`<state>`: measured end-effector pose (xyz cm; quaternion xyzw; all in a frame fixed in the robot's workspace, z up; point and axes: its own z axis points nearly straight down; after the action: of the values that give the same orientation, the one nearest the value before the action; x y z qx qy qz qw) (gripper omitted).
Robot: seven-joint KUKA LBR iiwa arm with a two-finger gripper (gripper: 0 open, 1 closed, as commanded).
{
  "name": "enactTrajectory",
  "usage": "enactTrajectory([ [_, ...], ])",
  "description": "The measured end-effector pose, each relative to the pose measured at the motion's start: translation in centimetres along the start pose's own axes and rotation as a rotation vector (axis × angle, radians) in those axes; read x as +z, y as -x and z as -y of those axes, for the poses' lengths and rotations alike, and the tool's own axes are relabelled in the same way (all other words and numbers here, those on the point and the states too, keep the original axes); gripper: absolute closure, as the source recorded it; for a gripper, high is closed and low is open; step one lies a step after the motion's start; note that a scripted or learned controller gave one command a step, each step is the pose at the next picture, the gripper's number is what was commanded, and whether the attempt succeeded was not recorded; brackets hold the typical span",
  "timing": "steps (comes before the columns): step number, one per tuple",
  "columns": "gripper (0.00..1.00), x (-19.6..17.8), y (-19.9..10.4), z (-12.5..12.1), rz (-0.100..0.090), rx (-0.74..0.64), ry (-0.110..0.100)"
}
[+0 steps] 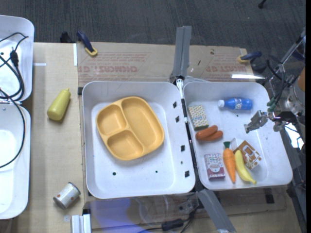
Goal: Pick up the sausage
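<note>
**Sausage lies in the right bin, gripper off to its right**

Your reddish-brown sausage (209, 134) lies in the right white bin (272, 181), just below a small patterned packet (198, 116) and above an orange carrot (229, 164). The metal two-finger gripper (254, 122) hovers well apart from it, fingers spread, gripping nothing.

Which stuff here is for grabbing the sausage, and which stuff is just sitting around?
For the job:
sausage, in the right bin
gripper, over the right bin, right of the sausage

Just lying about:
blue bottle
carrot
banana
yellow divided plate, in the left bin
mustard bottle and can, outside the bins
</note>
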<state>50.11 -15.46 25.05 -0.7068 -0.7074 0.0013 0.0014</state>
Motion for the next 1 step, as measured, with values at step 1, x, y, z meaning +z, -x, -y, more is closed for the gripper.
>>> enactTrajectory([
  [1,0.0,15.97,2.94,1.64,0.0,0.018,0.001],
])
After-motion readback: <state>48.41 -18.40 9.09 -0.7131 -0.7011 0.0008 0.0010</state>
